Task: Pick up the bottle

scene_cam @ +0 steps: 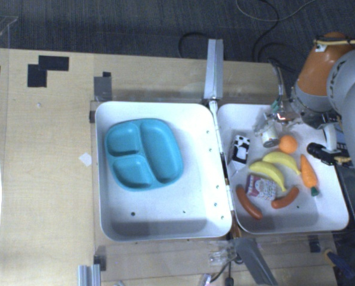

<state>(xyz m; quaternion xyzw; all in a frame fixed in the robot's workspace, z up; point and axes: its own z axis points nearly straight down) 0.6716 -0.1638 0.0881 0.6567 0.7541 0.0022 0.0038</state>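
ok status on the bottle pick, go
Gripper low over right bin's far side. Bottle lying just under it, not seen held. Orange touching the bottle, bananas close behind.

Both white bins [165, 219] look like smooth, faintly glossy plastic; the blue divided plate [144, 152] is matt plastic, and the counter [40, 159] is pale wood.
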